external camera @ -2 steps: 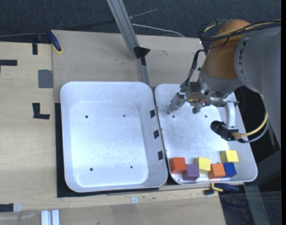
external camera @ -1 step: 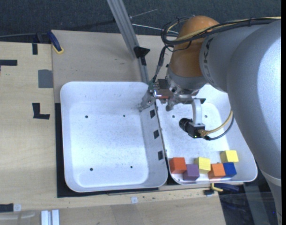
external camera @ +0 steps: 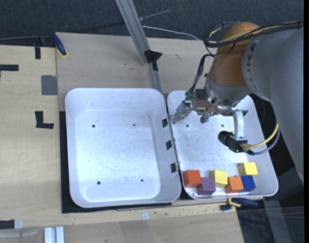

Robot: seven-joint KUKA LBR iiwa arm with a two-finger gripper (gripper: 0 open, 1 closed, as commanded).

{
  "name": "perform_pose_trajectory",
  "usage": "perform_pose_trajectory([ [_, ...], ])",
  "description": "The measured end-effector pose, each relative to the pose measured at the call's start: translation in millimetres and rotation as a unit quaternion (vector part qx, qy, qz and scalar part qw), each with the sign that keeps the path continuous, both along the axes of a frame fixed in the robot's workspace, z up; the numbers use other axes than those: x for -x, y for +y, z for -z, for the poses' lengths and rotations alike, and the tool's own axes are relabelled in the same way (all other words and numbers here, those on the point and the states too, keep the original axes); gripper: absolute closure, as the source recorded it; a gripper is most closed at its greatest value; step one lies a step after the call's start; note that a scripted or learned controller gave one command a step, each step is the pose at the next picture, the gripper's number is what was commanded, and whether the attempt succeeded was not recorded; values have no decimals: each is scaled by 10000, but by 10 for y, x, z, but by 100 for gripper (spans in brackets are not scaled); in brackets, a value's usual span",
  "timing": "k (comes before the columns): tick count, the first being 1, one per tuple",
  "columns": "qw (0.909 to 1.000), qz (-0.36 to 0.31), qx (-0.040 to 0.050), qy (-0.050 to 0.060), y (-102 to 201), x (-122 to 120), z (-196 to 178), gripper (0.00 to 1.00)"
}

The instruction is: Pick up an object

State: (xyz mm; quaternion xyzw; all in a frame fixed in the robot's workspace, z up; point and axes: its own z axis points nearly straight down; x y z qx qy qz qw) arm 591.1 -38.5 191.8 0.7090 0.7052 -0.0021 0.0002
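Coloured blocks [external camera: 221, 180] along the right bin's [external camera: 205, 140] near edge, well apart from the empty, spread-fingered hand [external camera: 192, 113].

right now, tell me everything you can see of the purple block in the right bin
The purple block is a small cube of matte, foam-like look, lying flat on the floor of the right bin close to its near rim. It sits in a cluster of blocks: the orange block touches its left side, and a yellow block sits just behind and to its right. The tool is well away, over the bin's far end.
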Motion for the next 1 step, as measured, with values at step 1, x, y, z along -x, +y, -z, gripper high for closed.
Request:
perform_pose_trajectory([
  [1,10000,-39,-25,27,488,926,5,0],
])
